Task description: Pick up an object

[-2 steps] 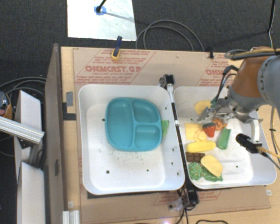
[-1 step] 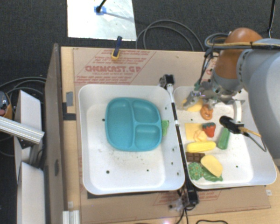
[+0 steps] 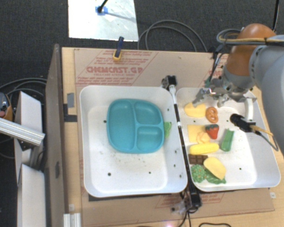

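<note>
Camera view: The arm reached in from the right, and its gripper hung low over the far end of the right bin. Whether the fingers were spread or closed could not be told from this angle; nothing was visibly held between them.

The toy food lay crowded in that bin. A pretzel and a pale yellow piece sat just below the gripper; a red piece, a green pickle and a banana lay nearer. The left bin held a teal divided plate.

Probable faults: with the items touching, a descent could pinch two together, or strike the divider and push the target aside.
</note>
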`<act>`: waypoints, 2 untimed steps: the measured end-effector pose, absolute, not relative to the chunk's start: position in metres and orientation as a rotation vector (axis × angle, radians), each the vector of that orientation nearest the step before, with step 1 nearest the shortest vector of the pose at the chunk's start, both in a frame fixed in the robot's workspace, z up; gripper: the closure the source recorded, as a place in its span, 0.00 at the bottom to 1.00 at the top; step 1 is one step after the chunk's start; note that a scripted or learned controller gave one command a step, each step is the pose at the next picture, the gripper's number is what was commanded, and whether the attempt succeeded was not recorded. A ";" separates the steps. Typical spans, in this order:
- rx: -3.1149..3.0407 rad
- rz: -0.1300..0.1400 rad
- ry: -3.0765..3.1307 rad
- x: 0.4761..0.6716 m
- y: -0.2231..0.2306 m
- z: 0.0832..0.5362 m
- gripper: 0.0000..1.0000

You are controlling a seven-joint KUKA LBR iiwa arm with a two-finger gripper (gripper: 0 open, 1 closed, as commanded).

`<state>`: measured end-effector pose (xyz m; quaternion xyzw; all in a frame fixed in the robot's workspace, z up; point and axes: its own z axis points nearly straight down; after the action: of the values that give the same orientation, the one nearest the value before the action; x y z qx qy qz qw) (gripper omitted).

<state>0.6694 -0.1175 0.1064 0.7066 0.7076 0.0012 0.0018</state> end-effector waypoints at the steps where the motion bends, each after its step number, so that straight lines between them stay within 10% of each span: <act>1: 2.225 -0.004 2.223 0.618 -0.130 0.083 0.00; 2: 2.222 -0.001 2.222 0.591 -0.123 0.084 0.00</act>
<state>0.5907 -0.1233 0.0841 0.7070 0.7072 -0.0003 -0.0002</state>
